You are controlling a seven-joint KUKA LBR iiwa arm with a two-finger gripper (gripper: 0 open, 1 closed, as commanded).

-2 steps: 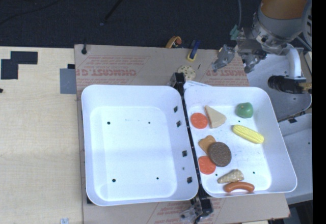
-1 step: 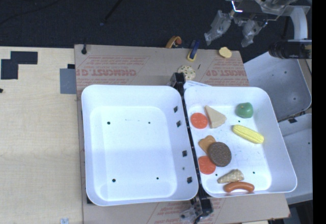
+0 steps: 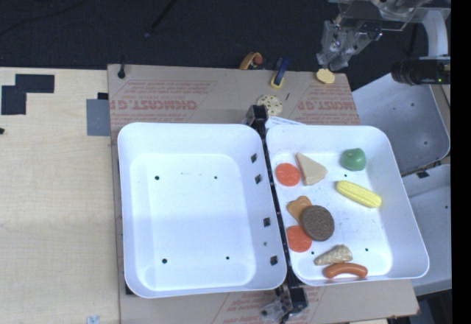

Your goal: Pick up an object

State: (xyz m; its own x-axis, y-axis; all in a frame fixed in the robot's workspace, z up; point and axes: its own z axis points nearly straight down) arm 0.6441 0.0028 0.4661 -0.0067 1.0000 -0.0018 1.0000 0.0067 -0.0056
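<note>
Beige cardboard [image 3: 184, 98] lies under two white bins. No object is lifted yet: the toy food, such as the yellow corn [image 3: 358, 194] (at three o'clock in the right bin [image 3: 408, 238]), waits there. At one o'clock the gripper [image 3: 338, 50] hangs high beyond the bins; its state I cannot tell.

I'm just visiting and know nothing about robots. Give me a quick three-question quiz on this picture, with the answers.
1. True or false: the toy foods lie in the left bin.
2. Which is nearest the green piece? A) yellow corn B) sausage C) chocolate cookie
3. Fill in: the gripper hangs above the cardboard beyond the bins, near a small ____ piece.

Key: 1 false, they lie in the right bin; 2 A; 3 yellow.
</note>
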